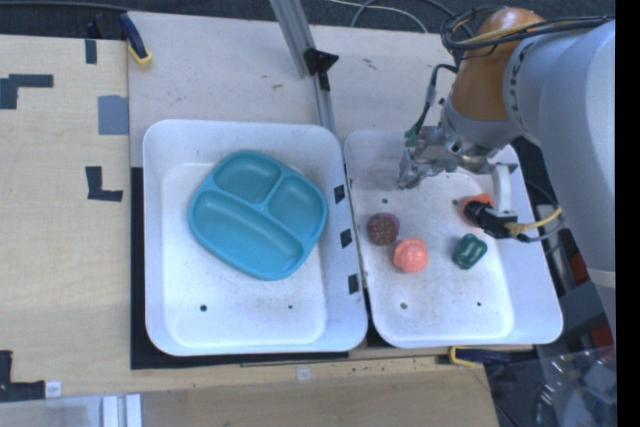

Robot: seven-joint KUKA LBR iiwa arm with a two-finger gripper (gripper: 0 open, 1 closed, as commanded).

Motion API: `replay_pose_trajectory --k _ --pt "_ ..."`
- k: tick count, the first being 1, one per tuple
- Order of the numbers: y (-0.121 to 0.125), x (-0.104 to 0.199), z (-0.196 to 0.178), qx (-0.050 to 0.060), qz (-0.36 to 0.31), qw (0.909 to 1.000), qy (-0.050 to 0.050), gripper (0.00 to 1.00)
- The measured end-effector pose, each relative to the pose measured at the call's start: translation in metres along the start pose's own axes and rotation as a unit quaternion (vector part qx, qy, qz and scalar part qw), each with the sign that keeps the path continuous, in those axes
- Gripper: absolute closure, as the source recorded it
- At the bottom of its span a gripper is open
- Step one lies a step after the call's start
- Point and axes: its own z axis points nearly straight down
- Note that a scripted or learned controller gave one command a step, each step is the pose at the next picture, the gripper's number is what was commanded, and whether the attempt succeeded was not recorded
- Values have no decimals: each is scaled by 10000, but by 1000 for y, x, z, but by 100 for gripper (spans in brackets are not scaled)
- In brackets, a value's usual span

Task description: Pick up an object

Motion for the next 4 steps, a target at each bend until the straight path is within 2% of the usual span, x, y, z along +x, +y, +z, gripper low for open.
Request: replay_pose_trajectory --k 1,2,3,4 --pt "11 0 -56 -37 7 10000 -2 100" --pt "12 1 -97 -30 10 10000 -1 100" --pt "1 52 -107 -13 -11 10000 9 100" --pt "-16 103 -100 3 -10 10000 9 100"
